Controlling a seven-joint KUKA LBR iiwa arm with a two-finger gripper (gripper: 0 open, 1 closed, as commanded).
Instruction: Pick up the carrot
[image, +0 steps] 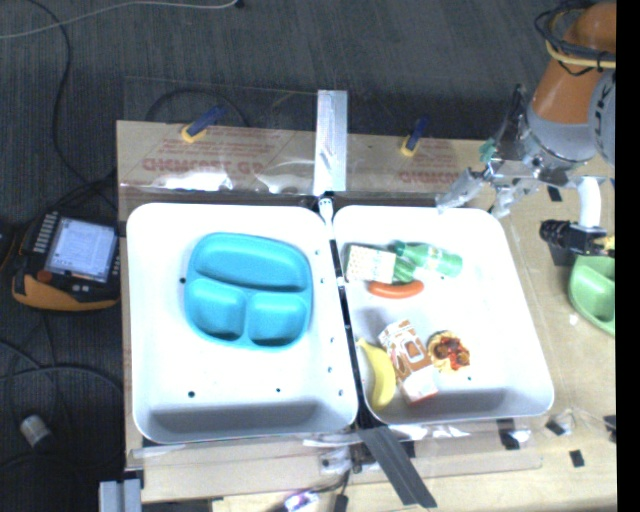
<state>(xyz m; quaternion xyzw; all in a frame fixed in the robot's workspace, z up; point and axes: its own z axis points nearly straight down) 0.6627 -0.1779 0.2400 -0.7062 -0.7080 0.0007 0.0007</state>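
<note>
Hovering beyond right bin far corner, gripper spread, holding nothing | carrot mid-bin, touching bottle | risk: pinching bottle instead

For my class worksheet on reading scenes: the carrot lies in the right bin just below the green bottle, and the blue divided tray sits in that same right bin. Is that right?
Not quite. The carrot does lie in the right bin just below the green bottle, but the blue divided tray sits in the left bin, as the camera view shows.
</note>
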